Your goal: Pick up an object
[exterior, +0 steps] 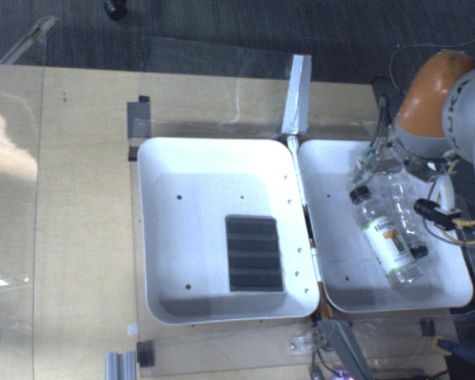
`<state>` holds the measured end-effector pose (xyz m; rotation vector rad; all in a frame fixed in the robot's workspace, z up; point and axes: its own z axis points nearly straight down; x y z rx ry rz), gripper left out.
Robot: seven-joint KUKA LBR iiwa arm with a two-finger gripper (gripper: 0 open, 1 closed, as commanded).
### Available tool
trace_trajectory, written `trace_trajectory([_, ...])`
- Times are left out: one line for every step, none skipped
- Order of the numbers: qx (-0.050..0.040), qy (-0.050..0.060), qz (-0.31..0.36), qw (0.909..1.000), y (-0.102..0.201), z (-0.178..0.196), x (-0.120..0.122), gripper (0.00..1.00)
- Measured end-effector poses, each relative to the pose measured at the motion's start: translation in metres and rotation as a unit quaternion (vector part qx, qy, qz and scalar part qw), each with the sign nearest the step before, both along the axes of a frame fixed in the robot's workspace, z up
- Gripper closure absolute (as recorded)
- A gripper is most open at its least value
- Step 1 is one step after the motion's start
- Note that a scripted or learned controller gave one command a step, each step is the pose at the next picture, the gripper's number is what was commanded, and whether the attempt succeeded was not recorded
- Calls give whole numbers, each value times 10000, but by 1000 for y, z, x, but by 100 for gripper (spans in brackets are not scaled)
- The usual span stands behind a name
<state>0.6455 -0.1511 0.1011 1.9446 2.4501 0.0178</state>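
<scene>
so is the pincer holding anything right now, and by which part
It cannot be told. The pincer sits over the cap end of the clear plastic bottle in the right bin, but its grip on the bottle is too blurred to see.

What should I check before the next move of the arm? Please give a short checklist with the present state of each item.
1. Target present: a clear plastic bottle lies on its side in the right bin: ok.
2. Claw above the right bin, near the bottle's cap end: ok.
3. Claw open or shut: cannot tell.
4. Bottle held in the claw: cannot tell.
5. Black ridged block lies in the left bin, away from the arm: ok.
</scene>
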Motion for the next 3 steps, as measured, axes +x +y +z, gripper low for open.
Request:
trace_trajectory([1,1,0,10000,0,0,0,0])
trace_trajectory([-17,32,731,9973,-5,-12,-41,0])
trace_trajectory([-17,32,731,9973,-5,-12,-41,0])
